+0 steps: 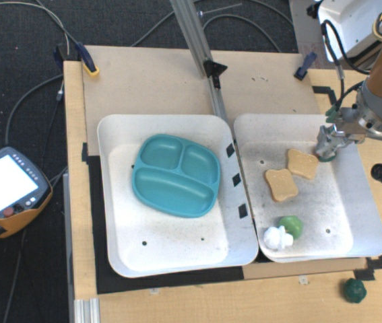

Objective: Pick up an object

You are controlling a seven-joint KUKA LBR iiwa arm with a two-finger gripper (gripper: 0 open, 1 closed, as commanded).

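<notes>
The left bin [120,247] holds a teal divided plate [176,175]. In the right bin [362,207], the gripper [327,150] hangs near the far edge; whether it is open or closed cannot be told. Two toast slices lie close: one [302,163] just beside its tip, the other [281,184] nearer. A green-and-white toy [283,231] sits at the front.

No readable text, label, brand, number or sign anywhere in camera view. Handheld pendant [5,190] at left, on dark floor: screen glows blank white, glare washes out any characters; buttons on casing too small to read. Teal divided plate [176,175], two white bins [177,254] and bench [150,79]: plain surfaces, no print or stickers legible. Robot housing at top right: white panel, no marking legible.
</notes>
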